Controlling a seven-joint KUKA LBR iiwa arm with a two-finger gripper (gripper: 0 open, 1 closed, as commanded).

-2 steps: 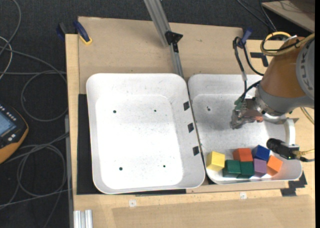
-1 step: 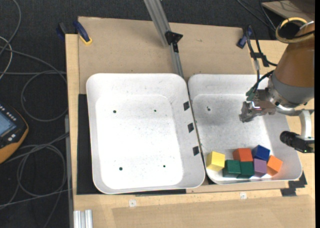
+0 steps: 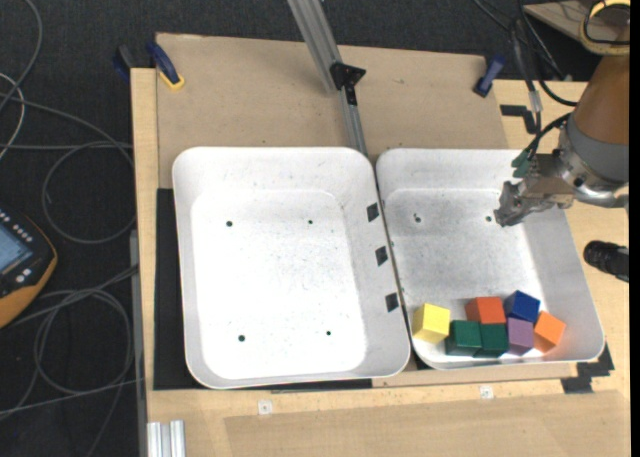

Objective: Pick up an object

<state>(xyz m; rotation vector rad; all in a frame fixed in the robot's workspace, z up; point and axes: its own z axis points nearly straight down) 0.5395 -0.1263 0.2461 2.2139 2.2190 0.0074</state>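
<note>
While angled in from the right, gripper (image 3: 508, 207) above right bin (image 3: 560, 245); finger state indiscernible.

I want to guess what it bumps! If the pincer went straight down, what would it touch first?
Probably the bare floor of the right bin. The pincer hangs well behind the blocks, though its height is hard to judge.

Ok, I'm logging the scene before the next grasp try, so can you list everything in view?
Bins: 2, white, side by side on the bench; left bin, right bin.
Blocks: 7, near end of the right bin: yellow, two green, red-orange, blue, purple, orange.
Clamps: 2, blue, far bench corners.
Metal pole: 1, grey, slanting in from the top.
Gripper: 1, over the right bin's far right.
</note>
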